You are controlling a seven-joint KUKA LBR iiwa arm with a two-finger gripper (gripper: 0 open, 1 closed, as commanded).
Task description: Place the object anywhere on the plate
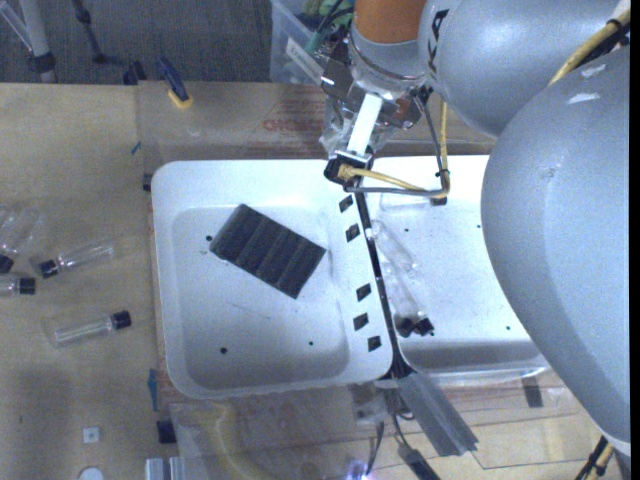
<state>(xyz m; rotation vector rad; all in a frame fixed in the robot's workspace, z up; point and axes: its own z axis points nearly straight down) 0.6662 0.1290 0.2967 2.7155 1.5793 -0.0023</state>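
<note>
A dark ridged rectangular plate point(268, 251) lies tilted on the floor of the left white bin point(190, 348). A clear vial with a black cap point(406, 308) lies in the right white bin point(470, 258), close to the divider between the bins. My gripper point(385, 106) hangs below the orange wrist band over the far rim, near where the two bins meet. It is well above and behind the vial, and to the right of the plate. The wrist hardware hides its tips, and nothing shows held in it.
Several clear vials with black caps point(88, 325) lie loose on the bench left of the bins. A clear plastic box of odds and ends point(312, 16) stands behind the bins. The arm's large grey links point(560, 268) cover the right bin's right side.
</note>
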